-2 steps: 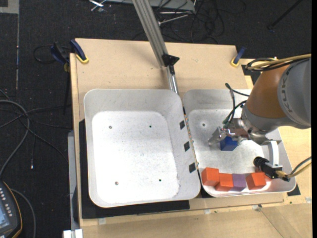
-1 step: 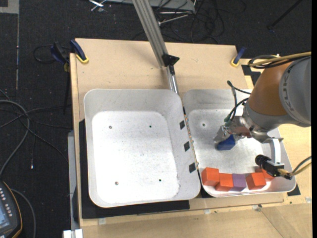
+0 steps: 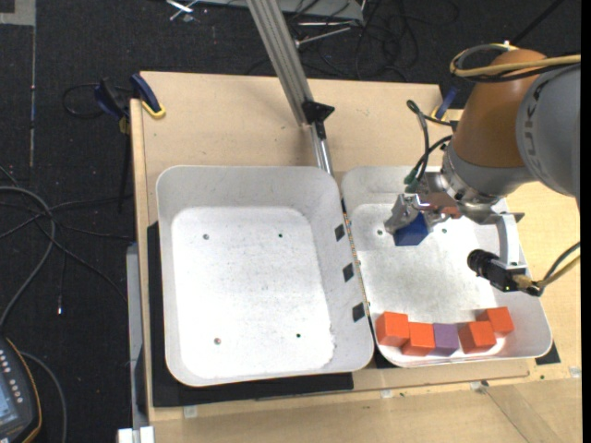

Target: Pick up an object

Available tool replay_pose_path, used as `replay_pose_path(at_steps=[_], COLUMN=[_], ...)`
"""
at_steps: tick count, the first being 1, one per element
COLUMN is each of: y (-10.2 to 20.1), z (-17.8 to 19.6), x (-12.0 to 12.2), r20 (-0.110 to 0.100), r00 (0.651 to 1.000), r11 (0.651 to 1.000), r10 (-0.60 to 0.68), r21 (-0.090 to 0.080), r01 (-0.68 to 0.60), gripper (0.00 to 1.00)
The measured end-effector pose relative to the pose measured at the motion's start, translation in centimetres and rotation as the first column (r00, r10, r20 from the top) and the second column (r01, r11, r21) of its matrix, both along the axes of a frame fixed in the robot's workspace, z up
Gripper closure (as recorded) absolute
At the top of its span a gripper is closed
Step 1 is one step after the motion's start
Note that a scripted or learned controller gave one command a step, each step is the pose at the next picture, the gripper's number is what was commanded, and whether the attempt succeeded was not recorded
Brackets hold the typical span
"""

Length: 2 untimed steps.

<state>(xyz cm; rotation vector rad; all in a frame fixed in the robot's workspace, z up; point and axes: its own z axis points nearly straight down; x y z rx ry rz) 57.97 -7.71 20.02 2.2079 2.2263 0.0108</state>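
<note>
Pinching a blue block (image 3: 412, 231) between its fingers, the hand (image 3: 409, 218) hangs over the right bin (image 3: 462, 275).

We see open floor across the left bin (image 3: 245, 275); in the right bin (image 3: 443, 284), blocks (image 3: 446, 332) crowd the near wall, leaving its middle free.

No text, label, brand, number or sign can be read anywhere.
</note>
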Motion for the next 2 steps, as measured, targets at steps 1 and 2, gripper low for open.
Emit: replay_pose_path(at_steps=[1,2], y=[0.6,8.4], z=[-0.5,0.4], x=[5.6,4.1], r20=[-0.004,-0.010], r00=[1.000,1.000], r11=[1.000,1.000], r10=[-0.003,0.002], r21=[-0.002,0.003], r01=[0.003,-0.002], gripper=[1.00,1.00])
